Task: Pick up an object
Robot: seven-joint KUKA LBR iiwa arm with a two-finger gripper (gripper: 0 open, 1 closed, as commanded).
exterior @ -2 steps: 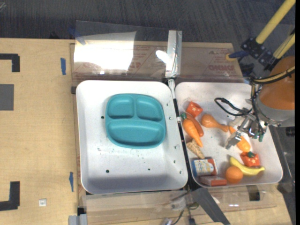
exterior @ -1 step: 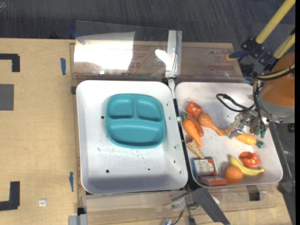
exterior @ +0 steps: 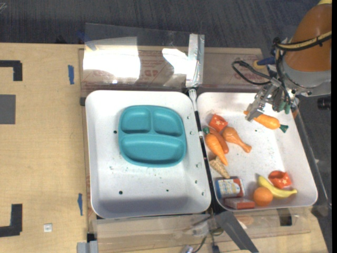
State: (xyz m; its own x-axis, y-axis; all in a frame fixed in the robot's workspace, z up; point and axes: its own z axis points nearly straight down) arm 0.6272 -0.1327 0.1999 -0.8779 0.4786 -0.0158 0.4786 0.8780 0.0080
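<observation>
The carrot [exterior: 267, 122] lies in the right bin [exterior: 307, 157], up in its far right corner. From the gripper [exterior: 256, 109] it sits at about four o'clock, right against the fingertips, with its long axis running from ten o'clock to four o'clock and its green stalk end pointing at four. The gripper hangs over the carrot's blunt orange end; its two fingers look slightly parted and appear to touch or straddle that end, but I cannot tell whether they grip it. Judging by this, the carrot is the target and the close is what matters next.
</observation>
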